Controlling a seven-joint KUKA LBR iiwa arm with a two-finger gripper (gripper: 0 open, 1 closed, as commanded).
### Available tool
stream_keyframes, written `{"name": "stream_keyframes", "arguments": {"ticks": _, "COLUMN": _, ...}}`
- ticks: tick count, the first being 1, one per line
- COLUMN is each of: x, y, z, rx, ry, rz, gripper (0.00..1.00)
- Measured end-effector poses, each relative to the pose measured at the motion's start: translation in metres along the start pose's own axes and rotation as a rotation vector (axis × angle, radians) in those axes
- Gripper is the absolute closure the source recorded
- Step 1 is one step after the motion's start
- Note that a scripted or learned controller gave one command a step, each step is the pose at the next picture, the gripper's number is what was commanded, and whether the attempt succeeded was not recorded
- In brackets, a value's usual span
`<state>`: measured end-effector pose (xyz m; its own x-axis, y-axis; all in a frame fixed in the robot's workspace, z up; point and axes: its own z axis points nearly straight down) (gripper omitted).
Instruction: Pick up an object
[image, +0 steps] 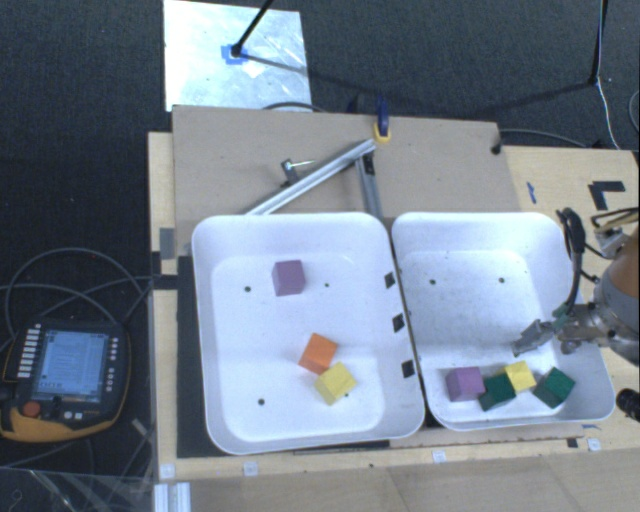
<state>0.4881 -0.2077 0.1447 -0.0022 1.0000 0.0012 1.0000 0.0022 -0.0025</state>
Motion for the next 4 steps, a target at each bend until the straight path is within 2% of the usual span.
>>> {"name": "stream_keyframes", "arguments": {"ticks": 1, "x": -0.001, "y": 0.002, "z": -0.013, "rx": -0.006, "ry": -0.003, "rz": -0.003, "gripper": 1.00}}
{"name": "stream_keyframes", "arguments": {"ticks": 3, "x": 0.000, "y": 0.006, "z": -0.102, "rx": -0.010, "ry": -0.004, "rz": -0.004, "gripper": 1.00}}
{"name": "stream_keyframes", "arguments": {"ticks": 4, "x": 0.000, "y": 0.007, "z": -0.123, "rx": -0.007, "ry": -0.003, "rz": -0.004, "gripper": 1.00}}
